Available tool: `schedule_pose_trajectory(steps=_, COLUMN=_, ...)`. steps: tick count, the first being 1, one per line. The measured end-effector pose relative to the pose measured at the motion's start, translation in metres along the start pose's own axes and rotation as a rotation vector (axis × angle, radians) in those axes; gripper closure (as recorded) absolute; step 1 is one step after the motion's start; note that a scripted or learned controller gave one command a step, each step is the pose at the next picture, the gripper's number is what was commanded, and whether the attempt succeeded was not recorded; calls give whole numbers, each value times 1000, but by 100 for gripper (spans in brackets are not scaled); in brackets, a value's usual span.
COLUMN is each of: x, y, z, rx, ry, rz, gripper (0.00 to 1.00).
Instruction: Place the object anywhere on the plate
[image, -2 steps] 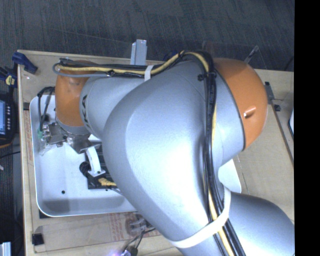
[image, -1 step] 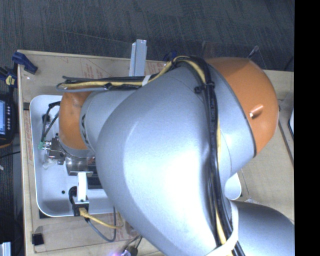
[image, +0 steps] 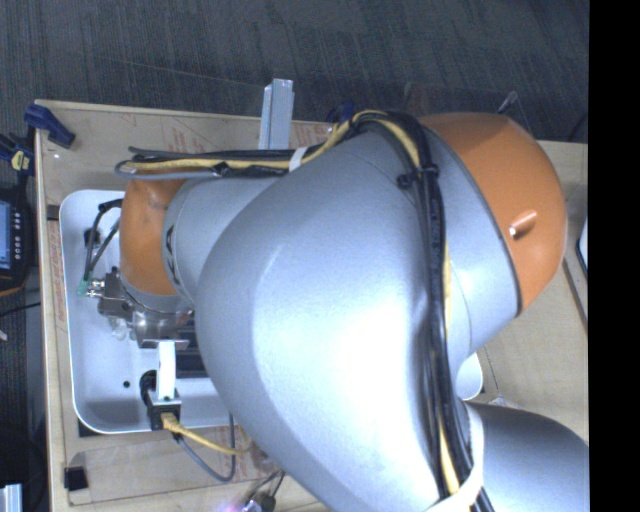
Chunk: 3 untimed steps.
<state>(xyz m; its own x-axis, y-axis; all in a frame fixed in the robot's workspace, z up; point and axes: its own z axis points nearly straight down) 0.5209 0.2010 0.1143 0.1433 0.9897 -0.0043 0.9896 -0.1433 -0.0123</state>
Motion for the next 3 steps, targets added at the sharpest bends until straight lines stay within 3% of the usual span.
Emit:
schedule_pose_trajectory(steps=1, x=-49, y=-10, z=-78, rx=-9, ry=5, rz=288, gripper=100)
schedule_pose_trajectory(steps=2, x=-114, y=-30, z=-94, rx=-6, ry=4, rz=52, gripper=100)
schedule_pose_trajectory(steps=3, x=-62, y=-39, z=-60, rx=-5, ry=4, rz=458, gripper=100)
